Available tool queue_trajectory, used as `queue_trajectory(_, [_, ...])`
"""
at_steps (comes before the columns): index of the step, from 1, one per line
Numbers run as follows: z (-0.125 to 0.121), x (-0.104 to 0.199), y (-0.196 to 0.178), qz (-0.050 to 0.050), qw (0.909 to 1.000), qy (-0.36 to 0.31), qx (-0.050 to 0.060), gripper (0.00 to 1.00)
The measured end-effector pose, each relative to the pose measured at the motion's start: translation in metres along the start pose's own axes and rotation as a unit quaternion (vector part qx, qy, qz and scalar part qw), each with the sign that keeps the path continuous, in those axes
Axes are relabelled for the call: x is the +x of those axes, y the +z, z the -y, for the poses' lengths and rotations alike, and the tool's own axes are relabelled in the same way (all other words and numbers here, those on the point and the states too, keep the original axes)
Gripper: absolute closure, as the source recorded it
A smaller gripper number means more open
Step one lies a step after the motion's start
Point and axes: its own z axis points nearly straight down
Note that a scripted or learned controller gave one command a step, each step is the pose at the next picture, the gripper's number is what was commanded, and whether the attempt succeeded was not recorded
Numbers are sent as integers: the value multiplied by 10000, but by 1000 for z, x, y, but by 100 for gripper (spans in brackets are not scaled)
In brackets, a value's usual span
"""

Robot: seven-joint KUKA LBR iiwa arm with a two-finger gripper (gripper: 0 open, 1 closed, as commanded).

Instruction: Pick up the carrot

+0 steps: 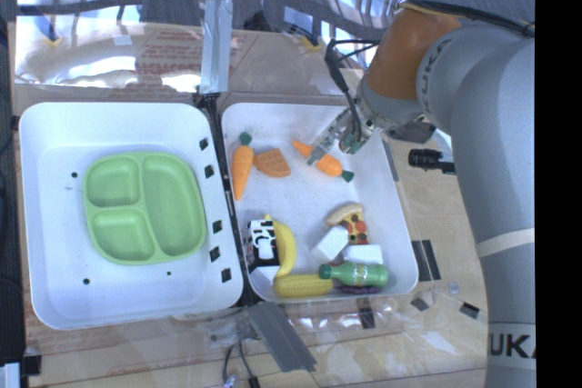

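An orange carrot (242,170) with a green top is seen in the right bin (389,195). It lies at eight o'clock from the gripper (338,144), well apart; whether the gripper is parted or closed cannot be told.

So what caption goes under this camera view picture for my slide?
Robot gripper reaching over a small carrot in the right bin, green plate waiting left.

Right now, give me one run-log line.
end effector: over small carrot, right bin | big carrot: left side, untouched | plate: left bin
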Motion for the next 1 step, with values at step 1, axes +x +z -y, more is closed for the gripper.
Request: queue_trajectory(1, [-50,67,-67,-9,9998,-215,-17,100])
